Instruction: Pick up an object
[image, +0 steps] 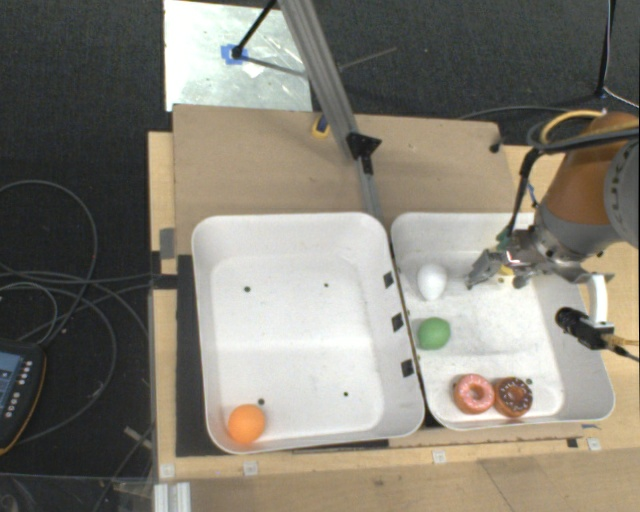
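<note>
Tool (497, 268) spread, holding nothing, apparently above right bin (590, 400). Your risk: egg (431, 281) beside it rolls if clipped; ball (433, 333) close.

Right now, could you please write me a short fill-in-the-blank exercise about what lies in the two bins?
1. The orange ball lies alone in the ____ bin.
2. The white egg lies just above the ____ ball.
3. The pink donut sits beside a ____ donut.
4. The pincer hovers over the ____ bin.

Missing words: left; green; brown; right
</note>
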